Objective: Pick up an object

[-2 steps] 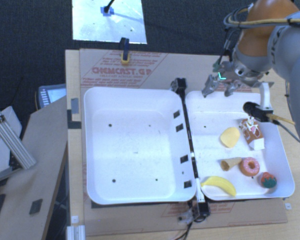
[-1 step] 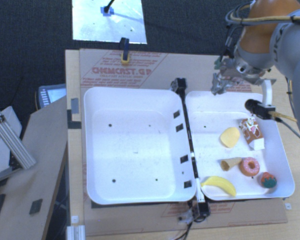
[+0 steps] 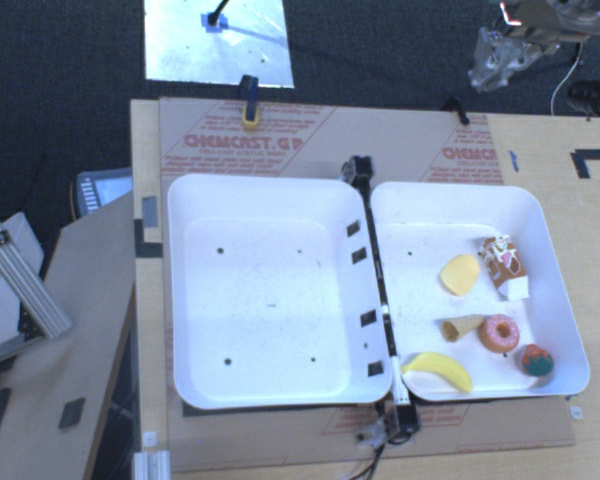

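Gripper [image 3: 500,60] hangs at upper right, beyond the bench's far edge and well apart from both bins; whether it is open or closed cannot be told. The right bin [image 3: 525,206] holds a banana [image 3: 441,371], donut [image 3: 499,333], cone [image 3: 463,326], yellow chip [image 3: 460,274], gingerbread house [image 3: 504,266] and strawberry [image 3: 537,361] (near corner).

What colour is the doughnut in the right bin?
Pink doughnut, seen in the camera view.
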Robot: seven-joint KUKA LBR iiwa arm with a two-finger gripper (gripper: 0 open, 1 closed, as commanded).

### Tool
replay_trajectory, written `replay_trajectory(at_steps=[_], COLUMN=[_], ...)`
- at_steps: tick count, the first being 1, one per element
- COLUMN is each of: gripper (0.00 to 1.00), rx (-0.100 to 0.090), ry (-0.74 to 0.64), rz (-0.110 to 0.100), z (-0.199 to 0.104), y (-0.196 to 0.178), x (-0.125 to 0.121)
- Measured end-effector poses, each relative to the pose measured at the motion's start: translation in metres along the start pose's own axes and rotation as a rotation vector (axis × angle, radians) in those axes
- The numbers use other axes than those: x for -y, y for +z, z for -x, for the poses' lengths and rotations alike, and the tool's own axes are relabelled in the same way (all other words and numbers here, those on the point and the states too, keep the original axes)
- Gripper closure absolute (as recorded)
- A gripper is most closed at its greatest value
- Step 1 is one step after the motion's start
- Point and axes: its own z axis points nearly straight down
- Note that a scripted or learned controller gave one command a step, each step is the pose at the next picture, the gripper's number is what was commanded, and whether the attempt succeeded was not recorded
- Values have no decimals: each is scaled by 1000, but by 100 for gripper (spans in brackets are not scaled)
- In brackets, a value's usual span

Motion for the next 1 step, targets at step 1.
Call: replay_trajectory(at_steps=[1], gripper=[100], rx=[1], ry=[12], rz=[-28], z=[51], y=[119], x=[-6])
